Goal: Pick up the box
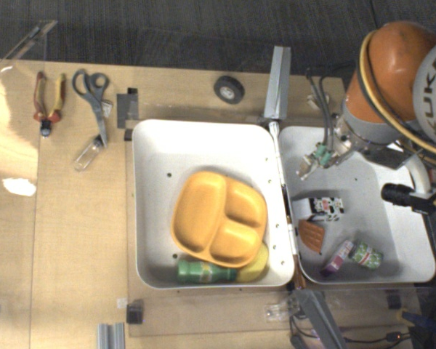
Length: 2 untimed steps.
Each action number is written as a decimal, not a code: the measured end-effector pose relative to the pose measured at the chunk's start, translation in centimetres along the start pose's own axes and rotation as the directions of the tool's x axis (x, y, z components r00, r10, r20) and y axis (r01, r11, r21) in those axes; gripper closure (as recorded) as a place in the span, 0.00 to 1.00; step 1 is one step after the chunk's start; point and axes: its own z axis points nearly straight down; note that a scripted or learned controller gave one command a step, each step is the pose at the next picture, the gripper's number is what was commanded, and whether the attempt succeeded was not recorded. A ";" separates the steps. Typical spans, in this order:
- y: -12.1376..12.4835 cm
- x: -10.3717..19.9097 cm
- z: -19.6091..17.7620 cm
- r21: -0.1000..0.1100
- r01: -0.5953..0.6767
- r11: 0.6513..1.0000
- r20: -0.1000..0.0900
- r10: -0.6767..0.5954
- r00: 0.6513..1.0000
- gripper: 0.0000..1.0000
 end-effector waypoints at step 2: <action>-2.4 2.0 1.4 -0.001 0.245 0.969 0.001 -0.245 0.969 1.00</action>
